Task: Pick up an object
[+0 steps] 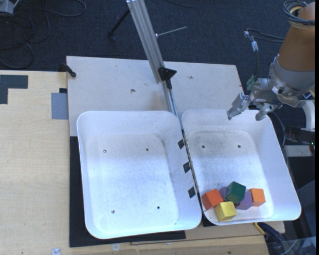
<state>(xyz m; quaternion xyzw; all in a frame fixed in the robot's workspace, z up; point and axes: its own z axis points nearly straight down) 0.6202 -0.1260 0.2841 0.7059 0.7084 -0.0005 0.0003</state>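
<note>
Gripper [250, 109] sits above the far rim of the right bin [276, 142], near its back right corner. Fingers look apart, nothing between them.

Targets are all at the opposite end: a tight cluster in the near part of the right bin. Orange block [212, 198] on the left, yellow block [225, 211] nearest the front rim, green block [236, 190] on top toward the back, purple block [246, 201] mostly buried under it, second orange block [258, 196] on the right. They touch one another, so there's little clearance for fingers.

Suggestions for the step:
- You need to travel toward the near wall before descending; the gripper is well apart from the cluster.
- Pick an outer block. Right orange or yellow look best, each has free faces on the outside. I'd skip purple, too covered.
- Align the fingers so they close across two free faces, not into a neighbour.
- Watch the front wall of the bin on yellow; the slope may block one finger.
- Descend straight, close only once the block is between the fingers, then lift vertically and check it's actually held.

Left bin [95, 142] isn't in play.
</note>
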